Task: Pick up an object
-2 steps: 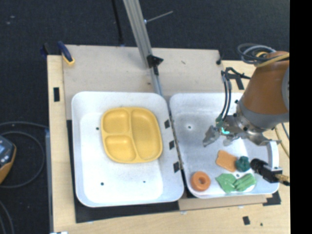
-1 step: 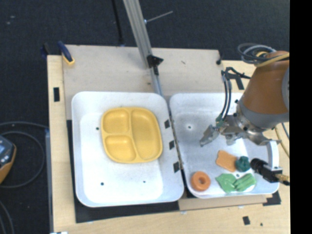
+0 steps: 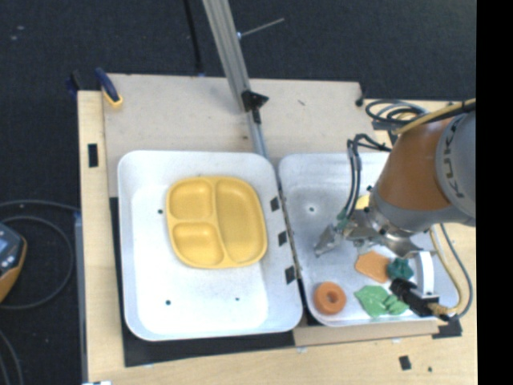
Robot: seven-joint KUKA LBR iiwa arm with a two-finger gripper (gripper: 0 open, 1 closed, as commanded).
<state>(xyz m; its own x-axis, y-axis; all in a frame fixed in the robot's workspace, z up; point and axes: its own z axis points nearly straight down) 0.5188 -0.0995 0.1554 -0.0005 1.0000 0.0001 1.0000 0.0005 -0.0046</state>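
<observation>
**Gripper poised over the right bin, nothing held**

Two shallow white bins are seen side by side on a pale wooden bench [image 3: 184, 111]. In the left white bin [image 3: 144, 295] a yellow plastic divided plate with three compartments [image 3: 216, 220] is found, lying flat near the middle and slightly toward the far side.

The right white bin [image 3: 309, 184] is reached into by the grey arm with its orange band [image 3: 413, 171], which enters from the right. The metal two-finger gripper [image 3: 330, 241] is seen low over the bin floor, left of the wrist, with its fingers spread apart and nothing between them (bare white floor is visible under the tips).

Four small things are gathered along the near side of the right bin. An orange ring-shaped toy like a doughnut [image 3: 329, 297] lies near the front left corner, well apart from the fingertips. Just to its right a green leaf-shaped piece [image 3: 377, 300] is seen. Behind that, an orange flat wedge-shaped piece [image 3: 373, 265] lies partly under the wrist, and a small dark green object [image 3: 400, 269] is seen beside it, its shape too hidden to be told

A slanted metal pole [image 3: 228, 46] is mounted beyond the bins
</observation>
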